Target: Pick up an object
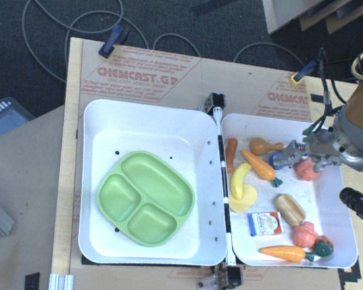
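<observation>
The right bin (347, 244) holds several toy foods. Among them are a yellow banana (241, 189), a carrot (258, 164), a brown pear-like piece (264, 146), a red sausage (231, 153), a bread roll (290, 208), a white carton (265, 224), a pink-red fruit (305, 235) and a second carrot (283, 252). My gripper (294, 156) hangs low over the bin's far right part. It is just above and left of a pink-red toy (307, 170), whose upper part it hides. The view does not show anything held in it.
A green three-part plate (147, 197) lies in the left bin (97, 130). A black metal rail (221, 173) joins the two bins. The arm's black fitting (359, 203) juts over the right bin's right rim. Cables and blue clips lie beyond the board.
</observation>
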Controlling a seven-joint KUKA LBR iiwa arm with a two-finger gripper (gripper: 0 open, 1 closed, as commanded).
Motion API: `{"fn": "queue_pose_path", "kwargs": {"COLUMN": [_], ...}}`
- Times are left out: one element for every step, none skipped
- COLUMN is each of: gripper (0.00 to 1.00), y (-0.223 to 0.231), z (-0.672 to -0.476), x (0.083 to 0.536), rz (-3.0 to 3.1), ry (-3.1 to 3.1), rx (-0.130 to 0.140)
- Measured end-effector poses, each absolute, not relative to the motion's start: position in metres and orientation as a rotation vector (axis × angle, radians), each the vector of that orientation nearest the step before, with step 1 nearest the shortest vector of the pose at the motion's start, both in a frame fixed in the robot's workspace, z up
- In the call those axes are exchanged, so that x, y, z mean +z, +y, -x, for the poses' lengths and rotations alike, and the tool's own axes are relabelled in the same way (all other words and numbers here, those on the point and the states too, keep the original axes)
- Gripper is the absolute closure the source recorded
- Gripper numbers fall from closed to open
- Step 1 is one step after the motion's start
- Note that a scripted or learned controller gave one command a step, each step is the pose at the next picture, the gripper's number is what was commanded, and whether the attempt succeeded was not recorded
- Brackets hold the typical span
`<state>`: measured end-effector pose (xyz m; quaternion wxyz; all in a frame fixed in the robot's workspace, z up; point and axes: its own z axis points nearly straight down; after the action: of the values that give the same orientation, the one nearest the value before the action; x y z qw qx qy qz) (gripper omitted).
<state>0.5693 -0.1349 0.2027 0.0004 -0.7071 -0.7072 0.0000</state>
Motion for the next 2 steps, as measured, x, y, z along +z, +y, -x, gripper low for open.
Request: {"fn": "queue_pose_path", "kwargs": {"gripper": [0.00, 0.00], "y": [-0.126, -0.107], "z": [-0.603, -0.634], "x": [0.084, 0.083], "rz": [2.221, 2.217], "ry": [-2.222, -2.210], "rx": [0.000, 0.016]}}
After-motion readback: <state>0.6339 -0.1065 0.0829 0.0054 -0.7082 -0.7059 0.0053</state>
